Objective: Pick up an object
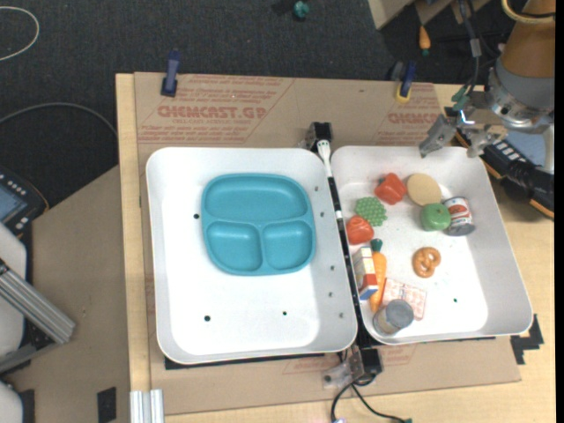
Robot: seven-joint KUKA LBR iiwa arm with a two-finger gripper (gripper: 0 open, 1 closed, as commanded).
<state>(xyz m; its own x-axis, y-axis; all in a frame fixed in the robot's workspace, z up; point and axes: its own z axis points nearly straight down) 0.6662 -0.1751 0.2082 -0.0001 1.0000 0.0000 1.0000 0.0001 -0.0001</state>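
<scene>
Several small things crowd the right bin [493, 263], and that crowding is the main hazard for a pick. Nearest the camera, a grey-lidded can [394, 316] lies against the bin's front wall, touching a pink patterned card [410, 294], with a carrot [379, 276] and a small striped box [367, 269] packed just beside it along the left wall; a finger coming down here would likely strike the wall or a neighbour and push the pile instead of closing on one piece. The pretzel [426, 261] sits more in the open, yet it is flat and could slip out from between the fingers. Farther back, a red tomato-like piece [359, 229] and a bumpy green piece [371, 211] lie near the divider, and a red block [390, 189], a tan potato-like lump [424, 189], a green ball [434, 217] and a red-labelled tin [457, 216] cluster together, the ball touching the tin; round things like these may roll away under a glancing touch. The left bin [176, 263] holds a teal divided plate [257, 222]. Farthest back, the gripper [456, 131] hovers over the right bin's far rim with its fingers spread and nothing between them, so a straight descent from there would probably land on the rim rather than on an object.
</scene>
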